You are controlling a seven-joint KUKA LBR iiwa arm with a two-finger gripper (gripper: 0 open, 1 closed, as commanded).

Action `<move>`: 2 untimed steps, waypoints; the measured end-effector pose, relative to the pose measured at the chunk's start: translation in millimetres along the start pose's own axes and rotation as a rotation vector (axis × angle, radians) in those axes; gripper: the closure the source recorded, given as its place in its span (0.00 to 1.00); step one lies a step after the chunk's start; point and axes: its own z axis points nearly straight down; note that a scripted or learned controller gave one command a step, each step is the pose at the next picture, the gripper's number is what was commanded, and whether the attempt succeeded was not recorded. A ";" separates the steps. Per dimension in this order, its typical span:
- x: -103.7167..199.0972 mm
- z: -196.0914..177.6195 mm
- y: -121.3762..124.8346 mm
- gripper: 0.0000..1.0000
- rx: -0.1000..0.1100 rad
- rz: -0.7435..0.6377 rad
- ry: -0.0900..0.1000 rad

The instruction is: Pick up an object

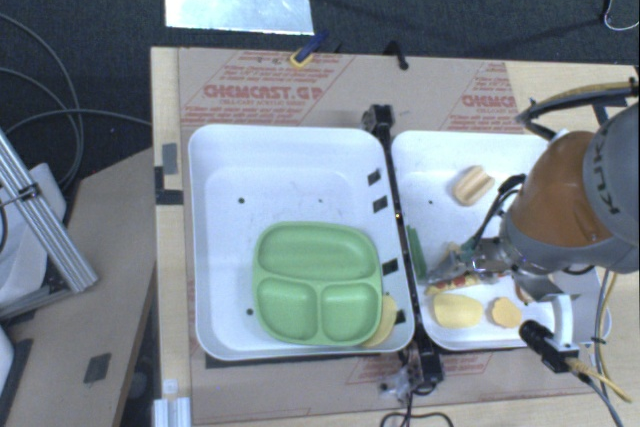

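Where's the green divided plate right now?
The green divided plate lies in the left bin, toward its near right corner, close to the divider between the two bins.

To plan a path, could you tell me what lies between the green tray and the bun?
In the camera view, the bins' adjoining walls lie between the tray and the bun.

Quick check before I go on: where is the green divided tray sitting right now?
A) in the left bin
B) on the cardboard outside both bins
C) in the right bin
A: the green divided tray lies flat in the left bin, toward its near right corner, across the divider from the gripper.
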 end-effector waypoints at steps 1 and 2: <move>0.0 0.0 0.0 0.00 0.000 0.000 0.000; 0.0 0.1 0.0 0.00 0.000 0.000 0.000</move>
